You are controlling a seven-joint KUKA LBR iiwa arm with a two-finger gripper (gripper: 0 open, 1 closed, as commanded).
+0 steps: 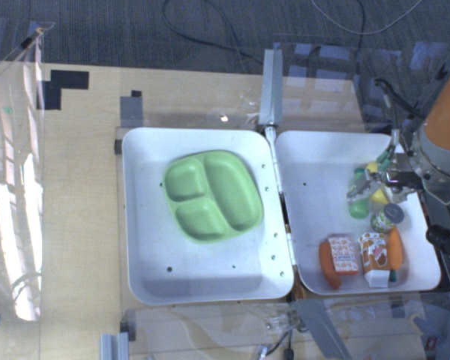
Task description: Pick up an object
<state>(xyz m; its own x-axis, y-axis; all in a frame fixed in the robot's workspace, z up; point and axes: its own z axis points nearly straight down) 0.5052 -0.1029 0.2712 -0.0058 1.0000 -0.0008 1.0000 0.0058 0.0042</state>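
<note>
The bench carries two shallow white bins side by side. The left bin occupies the centre of the frame and holds a green divided plate with three compartments, lying flat in the bin's upper middle. The right bin sits at the right of the frame, touching the left bin along a shared edge.

The arm enters from the right edge, its orange band visible at the upper right. The gripper is low over the upper right part of the right bin, directly above a cluster of small items. Whether it is parted or closed on anything cannot be determined; the tips merge with the clutter beneath.

The cluster includes a yellow piece and a green round piece, both just beside the gripper tip. A small grey-blue round item lies just below them. Further down, in the bin's lower right, an orange-and-white packet lies beside a white carton with orange print, which touches an orange carrot-like item on its right.

A metal divider post stands above the seam between the bins. Black cables trail across the dark floor at the top.
</note>
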